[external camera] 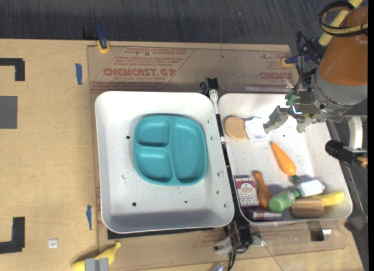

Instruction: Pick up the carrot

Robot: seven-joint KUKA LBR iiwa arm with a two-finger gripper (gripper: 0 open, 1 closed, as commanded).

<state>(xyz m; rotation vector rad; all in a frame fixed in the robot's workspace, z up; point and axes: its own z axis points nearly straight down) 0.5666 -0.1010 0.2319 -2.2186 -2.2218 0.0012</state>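
Brown cardboard sheeting covers my table [47, 164], which carries two shallow white bins side by side. Left bin [111, 147]: contains one teal divided plate [171, 149], lying flat near the centre. Right bin [345, 205]: contains all loose items.

Carrot [283, 159]: orange, lying on the right bin floor roughly mid-bin, tilted, narrow end toward the upper left. It touches no other item.

My hand [290, 118]: positioned over the upper part of the right bin, above and slightly right of the carrot as seen from the camera, apart from it. I cannot tell how far it is spread; nothing is visibly held in it.

Other contents of the right bin:
- Round tan cookie [235, 127], near the upper left corner.
- White lid-like piece [256, 129], just beside the cookie.
- Red box [246, 190], along the lower left.
- Brown bottle [262, 188], just beside the red box.
- Green bottle [283, 200], lower centre.
- Banana [333, 198], lower right corner.
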